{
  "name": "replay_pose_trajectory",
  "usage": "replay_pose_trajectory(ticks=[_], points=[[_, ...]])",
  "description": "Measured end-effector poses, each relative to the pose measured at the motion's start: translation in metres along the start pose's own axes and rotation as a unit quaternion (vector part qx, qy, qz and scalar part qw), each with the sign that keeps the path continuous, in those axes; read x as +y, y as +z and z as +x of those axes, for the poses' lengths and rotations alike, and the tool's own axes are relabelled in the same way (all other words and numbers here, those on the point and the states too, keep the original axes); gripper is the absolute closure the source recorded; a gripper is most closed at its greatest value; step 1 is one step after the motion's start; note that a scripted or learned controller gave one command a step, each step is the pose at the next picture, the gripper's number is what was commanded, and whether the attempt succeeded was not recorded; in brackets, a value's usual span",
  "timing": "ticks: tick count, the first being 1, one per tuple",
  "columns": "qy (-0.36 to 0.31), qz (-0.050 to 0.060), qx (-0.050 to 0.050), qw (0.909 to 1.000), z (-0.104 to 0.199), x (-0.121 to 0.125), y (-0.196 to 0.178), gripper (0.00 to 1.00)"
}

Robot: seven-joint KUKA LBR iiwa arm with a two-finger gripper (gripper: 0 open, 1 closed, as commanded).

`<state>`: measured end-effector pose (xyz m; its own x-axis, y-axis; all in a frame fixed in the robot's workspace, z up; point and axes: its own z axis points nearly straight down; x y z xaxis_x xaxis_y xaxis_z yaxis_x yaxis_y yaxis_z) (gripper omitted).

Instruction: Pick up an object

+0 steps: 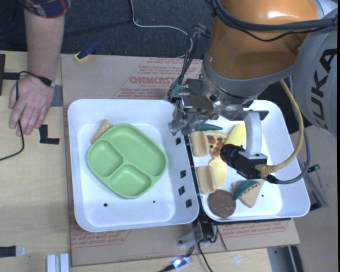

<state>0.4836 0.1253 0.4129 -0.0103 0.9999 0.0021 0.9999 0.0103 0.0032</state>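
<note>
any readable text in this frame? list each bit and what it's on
"KU": large black letters on the grey arm at the right edge, cut off by the frame.
Red print on the cardboard sheet under the bins, upside down: too blurred to read.
No print can be made out on the green plate, the white bins or the toy food.

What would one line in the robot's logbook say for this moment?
arm: over right bin | pincer: above toy food at bin divider, grip unclear | green tray: left bin | pick: not yet seen
</note>
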Motion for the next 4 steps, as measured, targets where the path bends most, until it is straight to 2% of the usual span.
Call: replay_pose_trajectory(ticks=[2, 3, 4], points=[[0.002, 0.004, -0.003, 1.0000, -0.004, 0.000, -0.016, 1.00], [0.007, 0.007, -0.003, 1.0000, -0.041, -0.001, 0.059, 1.00], [0.004, 0.004, -0.002, 1.0000, -0.038, 0.000, 0.045, 1.00]])
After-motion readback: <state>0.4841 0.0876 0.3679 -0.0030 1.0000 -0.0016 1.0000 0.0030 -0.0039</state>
